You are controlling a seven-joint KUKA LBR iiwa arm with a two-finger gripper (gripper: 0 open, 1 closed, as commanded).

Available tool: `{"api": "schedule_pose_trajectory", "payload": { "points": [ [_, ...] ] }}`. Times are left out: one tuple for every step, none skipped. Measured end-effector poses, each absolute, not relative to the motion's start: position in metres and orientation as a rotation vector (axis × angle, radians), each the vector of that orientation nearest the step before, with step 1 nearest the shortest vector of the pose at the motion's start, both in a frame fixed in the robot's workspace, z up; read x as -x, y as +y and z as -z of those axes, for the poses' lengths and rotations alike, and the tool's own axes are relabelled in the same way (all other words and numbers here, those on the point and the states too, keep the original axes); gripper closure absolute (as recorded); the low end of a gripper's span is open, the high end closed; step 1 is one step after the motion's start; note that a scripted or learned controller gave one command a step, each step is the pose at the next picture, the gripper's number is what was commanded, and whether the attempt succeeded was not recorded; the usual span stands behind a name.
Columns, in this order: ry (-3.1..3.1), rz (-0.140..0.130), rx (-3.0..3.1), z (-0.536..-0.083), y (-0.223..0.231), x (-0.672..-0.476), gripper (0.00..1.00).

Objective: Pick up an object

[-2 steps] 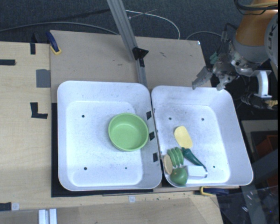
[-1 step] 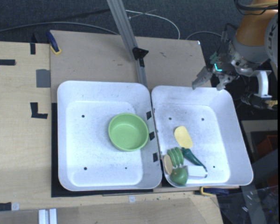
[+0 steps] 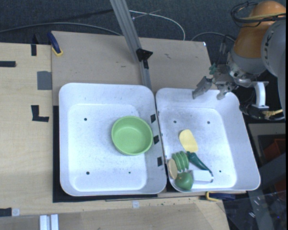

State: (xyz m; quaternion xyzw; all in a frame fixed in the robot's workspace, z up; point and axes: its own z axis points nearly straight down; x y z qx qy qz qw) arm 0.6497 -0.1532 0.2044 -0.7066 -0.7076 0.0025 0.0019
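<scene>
a slanted view from above onto a pale wooden tabletop [image 3: 19,128] carrying two shallow white bins side by side. the left bin [image 3: 77,176] holds one green bowl [image 3: 131,135], upright, right of its middle. the right bin [image 3: 230,143] holds a cluster of small things near its near left corner: a yellow piece [image 3: 188,140] lies toward the middle, and nearer the corner sit a green ridged toy [image 3: 180,160], a dark teal piece [image 3: 199,161] slanting to the right, a round green fruit [image 3: 185,180] and a small white piece [image 3: 203,177]; these last four touch or overlap one another. the grey arm [image 3: 257,42], with its orange band, reaches in from the right. its gripper [image 3: 210,90] hangs over the far rim of the right bin, well apart from the cluster, its two fingers [image 3: 199,88] spread wide with nothing between them. a grey pole [image 3: 127,28] slants across the far tabletop. no brand, label or legible writing can be made out; black tape marks sit on the left.
</scene>
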Motion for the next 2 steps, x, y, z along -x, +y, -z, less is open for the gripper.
{"api": "schedule_pose_trajectory", "payload": {
  "points": [
    [-2.219,-0.009,2.215,-0.139,-0.152,-0.645,0.00],
    [-2.223,-0.006,2.218,-0.086,-0.151,-0.644,0.00]
  ]
}}
